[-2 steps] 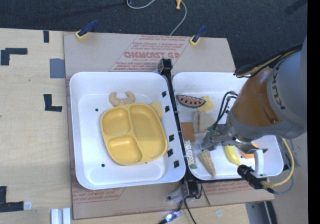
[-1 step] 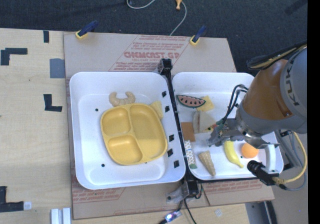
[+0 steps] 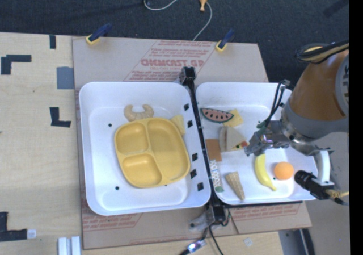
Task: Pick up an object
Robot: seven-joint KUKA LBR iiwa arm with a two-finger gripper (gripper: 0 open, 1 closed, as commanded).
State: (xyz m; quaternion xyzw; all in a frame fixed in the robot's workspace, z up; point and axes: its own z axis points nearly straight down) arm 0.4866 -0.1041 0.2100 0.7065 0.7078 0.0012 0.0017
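Cardboard (image 3: pixel 170 58) covers the surface under two white bins. Left bin (image 3: pixel 91 134) carries a yellow divided tray (image 3: pixel 152 151) with a tan pretzel-like piece (image 3: pixel 138 112) just behind it. Right bin (image 3: pixel 244 90) holds a melon slice (image 3: pixel 218 115), a brown block (image 3: pixel 214 149), a cone (image 3: pixel 235 184), a banana (image 3: pixel 262 171) and an orange (image 3: pixel 283 170) touching it. The hand (image 3: pixel 256 145) hangs low just above the banana; whether it is open or closed, I cannot tell.

I get bright, even light from overhead. The white bins (image 3: pixel 91 134) glare slightly, washing out their rims. Shadows beside the yellow tray (image 3: pixel 152 153) are short and soft. Detail is mildly blurred throughout, coarser toward the edges.
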